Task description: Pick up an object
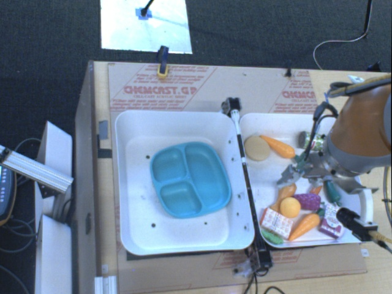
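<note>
The right bin (269, 122) holds a pile of toy food. A tan round piece (257, 147) and an orange carrot (279, 146) lie at its far left. Nearer the front are an orange ball (290, 207), a purple bumpy piece (307, 201), a second carrot (304, 226) and a white and red box (276, 222). My gripper (294, 174) hangs low over the middle of this bin, just above a small orange piece (285, 192) and the ball. I see nothing clearly held in it.
In the left bin (131, 164) lies a blue divided plate (190, 179). A purple box (331, 226) and a teal item (331, 192) sit at the right bin's front right, under the arm. A black divider (242, 164) runs between the bins.
</note>
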### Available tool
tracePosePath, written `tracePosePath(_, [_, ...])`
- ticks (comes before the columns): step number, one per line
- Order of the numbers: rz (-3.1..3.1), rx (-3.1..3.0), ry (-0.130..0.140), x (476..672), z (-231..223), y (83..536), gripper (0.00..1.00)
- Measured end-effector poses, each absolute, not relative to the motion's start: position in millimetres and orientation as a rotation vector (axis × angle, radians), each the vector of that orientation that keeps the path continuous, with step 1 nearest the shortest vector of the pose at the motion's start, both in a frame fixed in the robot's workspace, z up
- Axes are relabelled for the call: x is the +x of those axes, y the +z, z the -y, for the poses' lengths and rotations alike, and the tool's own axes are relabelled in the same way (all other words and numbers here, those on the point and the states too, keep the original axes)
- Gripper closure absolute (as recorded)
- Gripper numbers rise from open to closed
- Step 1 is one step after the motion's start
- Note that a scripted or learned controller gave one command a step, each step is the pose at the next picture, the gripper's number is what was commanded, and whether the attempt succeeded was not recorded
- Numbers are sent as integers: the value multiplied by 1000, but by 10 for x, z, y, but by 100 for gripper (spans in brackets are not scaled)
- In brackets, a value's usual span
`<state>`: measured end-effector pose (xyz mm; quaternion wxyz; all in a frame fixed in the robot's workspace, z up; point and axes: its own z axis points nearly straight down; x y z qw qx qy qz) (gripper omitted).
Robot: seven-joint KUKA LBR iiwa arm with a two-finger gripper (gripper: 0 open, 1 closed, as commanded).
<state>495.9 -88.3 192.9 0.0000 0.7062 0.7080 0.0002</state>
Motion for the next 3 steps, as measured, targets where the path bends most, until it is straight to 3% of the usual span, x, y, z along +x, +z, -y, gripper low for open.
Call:
tracePosePath(1, [-2223, 2221, -2, 5255, 1129, 1217, 0])
tracePosePath(2, [-2222, 2220, 1, 5294, 1091, 840, 0])
tracePosePath(3, [-2223, 2219, 3, 5301, 1090, 943, 100])
